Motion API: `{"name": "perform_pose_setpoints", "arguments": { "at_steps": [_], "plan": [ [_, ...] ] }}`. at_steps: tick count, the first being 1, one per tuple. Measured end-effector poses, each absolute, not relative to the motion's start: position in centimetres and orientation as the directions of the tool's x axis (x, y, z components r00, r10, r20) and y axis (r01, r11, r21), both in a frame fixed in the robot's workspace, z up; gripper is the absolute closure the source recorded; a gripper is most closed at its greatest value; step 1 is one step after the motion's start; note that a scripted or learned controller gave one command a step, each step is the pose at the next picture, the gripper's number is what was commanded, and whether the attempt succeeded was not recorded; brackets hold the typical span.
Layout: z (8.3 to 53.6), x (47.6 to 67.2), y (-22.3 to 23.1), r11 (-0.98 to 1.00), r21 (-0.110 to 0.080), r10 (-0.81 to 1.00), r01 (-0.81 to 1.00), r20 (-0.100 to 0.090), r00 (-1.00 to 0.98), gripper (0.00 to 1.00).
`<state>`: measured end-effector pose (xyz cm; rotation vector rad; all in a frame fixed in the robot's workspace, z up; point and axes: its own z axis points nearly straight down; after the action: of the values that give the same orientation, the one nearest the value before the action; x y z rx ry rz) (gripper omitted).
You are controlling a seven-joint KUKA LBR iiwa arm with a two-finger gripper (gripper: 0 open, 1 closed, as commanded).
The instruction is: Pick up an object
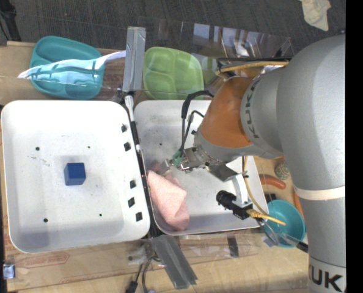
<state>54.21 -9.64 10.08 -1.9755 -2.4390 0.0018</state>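
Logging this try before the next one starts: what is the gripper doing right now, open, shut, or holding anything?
Gripper: cannot be told. It sits low in the right bin, just above the pink cloth.

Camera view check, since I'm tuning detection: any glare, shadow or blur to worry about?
Camera view: glare streaks on the clear sheet behind the bins; the arm shadows the right bin; the gripper looks soft; the blue cube is sharp and evenly lit.

Even, moderately bright overhead light; the white bins (65,118) look slightly washed out, the floor at the far side stays dim, shadows soft, detail mildly blurred
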Motion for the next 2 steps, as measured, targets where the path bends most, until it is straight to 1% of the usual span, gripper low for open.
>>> {"name": "perform_pose_setpoints", "arguments": {
  "at_steps": [1, 2],
  "plan": [
    [9.34, 53.93, -9.46, 0.295, -0.001, 0.956, 0.956, 0.002, -0.295, 0.0],
    [9.33, 53.92, -9.49, 0.294, 0.0, 0.956, 0.956, 0.002, -0.294, 0.0]
  ]
}}
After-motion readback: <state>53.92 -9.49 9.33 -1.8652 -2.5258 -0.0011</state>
